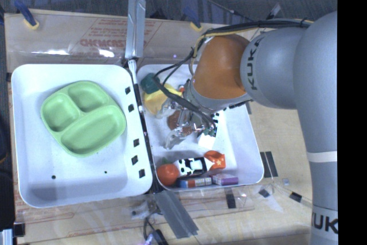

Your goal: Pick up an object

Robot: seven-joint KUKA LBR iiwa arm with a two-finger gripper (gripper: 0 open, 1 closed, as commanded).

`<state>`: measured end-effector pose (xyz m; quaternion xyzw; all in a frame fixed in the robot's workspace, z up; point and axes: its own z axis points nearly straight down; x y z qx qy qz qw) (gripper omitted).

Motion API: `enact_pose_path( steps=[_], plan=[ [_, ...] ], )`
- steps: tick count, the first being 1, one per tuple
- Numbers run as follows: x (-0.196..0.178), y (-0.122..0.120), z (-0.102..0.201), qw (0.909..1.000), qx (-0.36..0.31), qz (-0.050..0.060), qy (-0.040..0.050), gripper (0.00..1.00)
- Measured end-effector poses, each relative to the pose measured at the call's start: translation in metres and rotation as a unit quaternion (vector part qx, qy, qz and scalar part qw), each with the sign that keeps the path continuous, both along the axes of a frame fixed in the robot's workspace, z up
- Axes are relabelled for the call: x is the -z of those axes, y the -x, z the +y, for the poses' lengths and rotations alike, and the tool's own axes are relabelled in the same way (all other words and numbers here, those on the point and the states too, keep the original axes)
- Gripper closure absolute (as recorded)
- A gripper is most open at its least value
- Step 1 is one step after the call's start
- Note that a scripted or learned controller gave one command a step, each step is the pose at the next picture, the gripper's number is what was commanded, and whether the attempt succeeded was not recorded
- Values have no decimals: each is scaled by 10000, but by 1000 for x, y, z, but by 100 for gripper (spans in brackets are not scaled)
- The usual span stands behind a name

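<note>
Item 1, nearest edge of the right bin [255, 164]: a row of small things along its 6 o'clock wall. An orange ball [167, 174] sits at the 7 o'clock corner; a black-and-white spotted toy [191, 166] lies just beside it, touching an orange-red piece [214, 160] toward 5 o'clock. A thin tube-like item [198, 182] and a purple-tinted block [225, 179] lie against the wall below them.

Item 2, middle of the right bin: the claw [182, 131] points down at about the bin's centre, over a brownish object [174, 119]. Whether its fingers are apart or together cannot be told, and nothing is seen held between them.

Item 3, far half of the right bin: a yellow object [155, 100] near 10 o'clock, with a dark green piece [149, 84] touching it at its far side. The orange band [219, 67] of the arm [292, 66] covers the far right portion.

Item 4, left bin [23, 123]: a green divided plate [84, 117], lying flat toward its far half.

Item 5: the table [275, 123], tan, carrying both bins side by side.
</note>
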<state>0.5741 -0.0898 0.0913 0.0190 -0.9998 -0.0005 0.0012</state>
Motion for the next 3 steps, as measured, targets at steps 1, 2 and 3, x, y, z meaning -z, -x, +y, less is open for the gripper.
enact_pose_path(
  steps=[1,2,3],
  plan=[
    [0,0,0,10000,0,0,0,0],
    [0,0,0,10000,0,0,0,0],
    [-11,-1,1,10000,-21,-12,-1,100]
  ],
)
